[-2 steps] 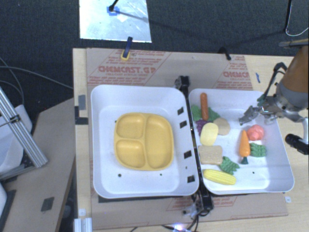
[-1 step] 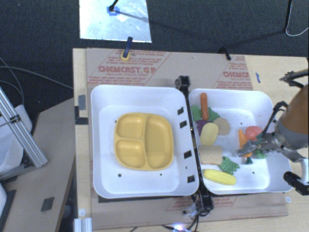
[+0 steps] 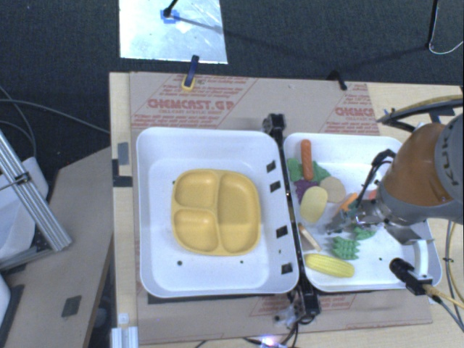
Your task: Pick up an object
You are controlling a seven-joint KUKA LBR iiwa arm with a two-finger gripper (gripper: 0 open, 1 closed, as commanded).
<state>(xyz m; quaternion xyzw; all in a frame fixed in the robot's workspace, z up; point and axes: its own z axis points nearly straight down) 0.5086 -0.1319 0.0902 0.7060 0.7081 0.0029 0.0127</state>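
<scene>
Gripper [image 3: 346, 222] low in right bin [image 3: 406, 275] among crowded toys; cannot tell the finger state; green toy [image 3: 345, 248] just beside; risk: nudging neighbours, closing on nothing.

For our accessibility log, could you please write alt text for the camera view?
The claw is low in the right bin among toy foods, near a corn cob. The left bin holds a yellow divided plate.

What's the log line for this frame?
gripper: low in right bin | near: green toy, corn | grasp: unconfirmed
</scene>
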